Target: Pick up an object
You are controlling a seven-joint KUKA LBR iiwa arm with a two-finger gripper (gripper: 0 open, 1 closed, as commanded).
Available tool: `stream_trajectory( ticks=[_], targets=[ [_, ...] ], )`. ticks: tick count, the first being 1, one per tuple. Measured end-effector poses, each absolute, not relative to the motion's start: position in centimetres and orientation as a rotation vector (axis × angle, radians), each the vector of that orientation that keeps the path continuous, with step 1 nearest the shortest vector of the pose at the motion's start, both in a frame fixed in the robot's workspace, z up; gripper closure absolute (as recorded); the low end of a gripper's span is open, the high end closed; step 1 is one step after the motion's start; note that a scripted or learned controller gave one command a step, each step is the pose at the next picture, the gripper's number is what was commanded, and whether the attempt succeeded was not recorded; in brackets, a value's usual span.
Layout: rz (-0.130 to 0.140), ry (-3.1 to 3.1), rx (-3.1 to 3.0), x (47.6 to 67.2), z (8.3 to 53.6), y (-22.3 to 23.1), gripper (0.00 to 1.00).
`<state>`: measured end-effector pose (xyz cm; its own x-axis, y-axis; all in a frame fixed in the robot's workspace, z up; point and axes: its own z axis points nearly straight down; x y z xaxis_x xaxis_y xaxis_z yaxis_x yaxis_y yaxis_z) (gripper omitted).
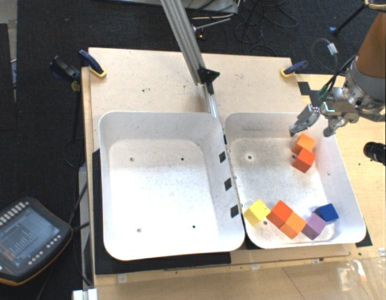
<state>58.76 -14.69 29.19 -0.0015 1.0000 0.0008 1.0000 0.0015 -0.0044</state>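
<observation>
The gripper (316, 121) hangs above the far edge of the right bin (343, 186), its two dark fingers spread apart with nothing between them. One finger (300, 127) points down toward the bin's far wall, the other (333, 125) sits nearer the bin's right rim. The arm (371, 67) enters from the right, its orange band showing above the grey wrist.

Just below the gripper, inside the right bin near its far right part, two orange blocks (303, 152) lie touching each other, one stacked partly against the other; they are near the fingers but apart from them.

Along the near wall of the right bin a cluster of blocks lies in a row: a yellow block (257, 212) toward the bin's left side, then a red-orange block (281, 212) and an orange block (293, 224) touching it, then a purple block (314, 225), and a blue block (327, 213) nearest the bin's right corner.

The left bin (118, 142) touches the right bin along its left rim. Both sit on the pale tabletop (155, 80). A slanted metal rail (180, 30) runs from beyond the tabletop down to the far end of the seam between the bins. A handheld control pendant (24, 239) lies on the floor, well to the left of the left bin.
</observation>
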Motion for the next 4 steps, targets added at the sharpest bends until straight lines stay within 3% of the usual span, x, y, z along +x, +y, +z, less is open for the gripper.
stream_trajectory(
  ticks=[1, 4],
  targets=[
    [0.001, -2.223, -2.220, 58.8, 29.4, -14.7, 0.00],
    [0.004, -2.219, -2.219, 58.1, 12.6, -13.9, 0.00]
  ],
)
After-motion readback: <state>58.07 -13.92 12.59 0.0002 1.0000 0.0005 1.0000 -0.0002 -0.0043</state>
